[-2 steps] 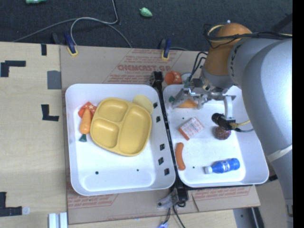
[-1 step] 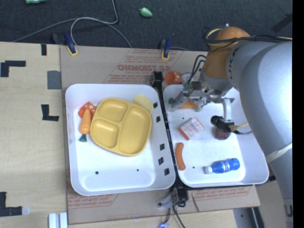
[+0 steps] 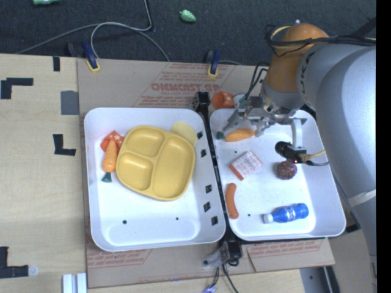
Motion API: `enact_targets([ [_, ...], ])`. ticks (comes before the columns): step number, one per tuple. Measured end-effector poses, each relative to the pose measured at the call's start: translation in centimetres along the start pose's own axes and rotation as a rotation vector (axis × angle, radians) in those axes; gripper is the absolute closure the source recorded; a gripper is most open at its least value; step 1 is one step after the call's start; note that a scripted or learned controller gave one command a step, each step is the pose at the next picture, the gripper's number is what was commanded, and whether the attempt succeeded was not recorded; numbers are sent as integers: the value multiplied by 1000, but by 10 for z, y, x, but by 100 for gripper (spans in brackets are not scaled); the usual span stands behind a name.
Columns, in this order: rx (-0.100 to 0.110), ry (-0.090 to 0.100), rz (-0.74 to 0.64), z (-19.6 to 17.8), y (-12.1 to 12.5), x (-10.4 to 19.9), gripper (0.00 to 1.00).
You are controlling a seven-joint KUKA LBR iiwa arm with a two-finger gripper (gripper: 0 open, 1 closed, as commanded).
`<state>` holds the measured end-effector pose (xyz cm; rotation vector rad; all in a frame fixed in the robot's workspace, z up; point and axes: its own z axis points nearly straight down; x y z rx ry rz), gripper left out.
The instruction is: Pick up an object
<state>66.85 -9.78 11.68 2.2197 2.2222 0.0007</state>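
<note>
- Two white bins sit side by side on the desk point(image 3: 36, 163), the left bin point(image 3: 146, 234) and the right bin point(image 3: 305, 227).
- One grey arm point(image 3: 342, 84) with an orange band point(image 3: 287, 66) reaches in from the right, over the top part of the right bin.
- The tool point(image 3: 247, 119) hangs low over the far left corner of the right bin. Its thin metal parts sit right above an orange, bun-shaped thing point(image 3: 239, 135). I cannot tell if the tool is spread or pressed together, or if it pinches anything.
- That orange thing lies on the bin floor near the wall between the two bins.
- A small red and white packet point(image 3: 246, 163) lies near the middle of the right bin, tilted.
- A dark brown ball point(image 3: 286, 170) sits to the right of the packet, just below a black part with a red light point(image 3: 288, 151).
- An orange sausage shape point(image 3: 231, 200) lies close to the left wall of the right bin.
- A blue bottle point(image 3: 286, 213) with a white cap lies on its side near the front of the right bin.
- A red round thing point(image 3: 222, 99) sits just past the far edge of the right bin.
- A big yellow tray point(image 3: 156, 162) with parts in it lies in the left bin. A pale yellow thing point(image 3: 183, 130) peeks out behind it.
- A toy carrot point(image 3: 109, 157) and a red thing point(image 3: 113, 140) lie left of the tray, touching it or nearly so.
- Two small green things point(image 3: 46, 0) point(image 3: 188, 16) lie on the dark floor past the desk.
</note>
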Motion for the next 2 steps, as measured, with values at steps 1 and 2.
enact_targets([
  [1, -9, -2, 0, 25, 3, 3, 0],
  [2, 2, 0, 2, 18, 1, 3, 100],
])
